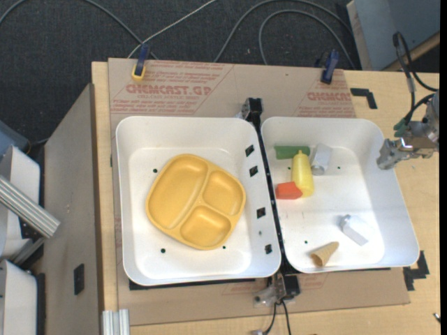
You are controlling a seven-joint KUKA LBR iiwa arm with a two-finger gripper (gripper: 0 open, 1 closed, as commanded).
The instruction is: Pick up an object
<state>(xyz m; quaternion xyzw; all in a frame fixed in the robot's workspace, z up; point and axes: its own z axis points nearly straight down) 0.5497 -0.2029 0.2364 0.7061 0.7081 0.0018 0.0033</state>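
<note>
The right bin (377, 208) holds several small objects. A yellow bottle (302, 172) lies near its upper left, with a green block (286, 151) behind it, a grey-white piece (320, 157) to its right and a red-orange block (288, 191) at its lower left. A small grey block (353, 230) and a tan cone (324, 253) lie toward the front. My gripper (391, 153) hangs over the bin's right rim, well apart from all of them, with nothing seen in it.
The left bin (133, 187) carries a yellow divided plate (195, 201). A black divider (262, 180) runs between the bins. Blue clamps (140, 69) (328, 66) pin the cardboard at the back, and cables trail behind.
</note>
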